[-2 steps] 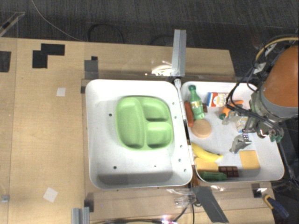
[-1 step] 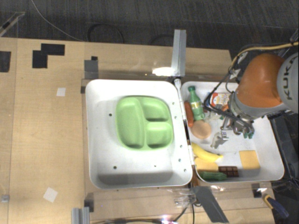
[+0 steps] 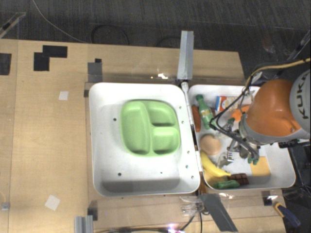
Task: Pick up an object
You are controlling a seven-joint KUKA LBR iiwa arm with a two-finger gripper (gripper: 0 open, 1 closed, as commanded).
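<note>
objects for picking sit jumbled in the right bin point(image 3: 286, 176), a shallow white plastic tray with rounded corners. near its left wall: a green bottle point(image 3: 204, 111) lying slanted at the top, a smooth tan egg point(image 3: 210, 143) below it, then a curved yellow banana point(image 3: 212, 166) touching the egg's lower side. along the front wall a small green pod-like piece point(image 3: 227, 183) lies just beside a dark brown bar point(image 3: 240, 180). a flat yellow-orange slab point(image 3: 262, 168) lies toward the right, partly under the arm. a white and red box point(image 3: 223, 102) rests near the back wall, and something orange-red runs thin along the left wall beside the bottle, too hidden to name. gripper point(image 3: 238, 152) hangs low over the middle of this bin, metal and black parts with cables looping around it, just right of the egg and above the banana; cannot tell how its fingers stand, clutter and the wrist block them, and nothing is visibly between them. arm's glossy orange band point(image 3: 272, 108) bulges above it, grey casing at the right edge. left bin point(image 3: 104, 130) same white plastic, holding a light green divided tray point(image 3: 148, 127) with three compartments, rounded square shape, sitting about centre. both bins touch along a metal rail on a pale wood bench point(image 3: 43, 144).
</note>
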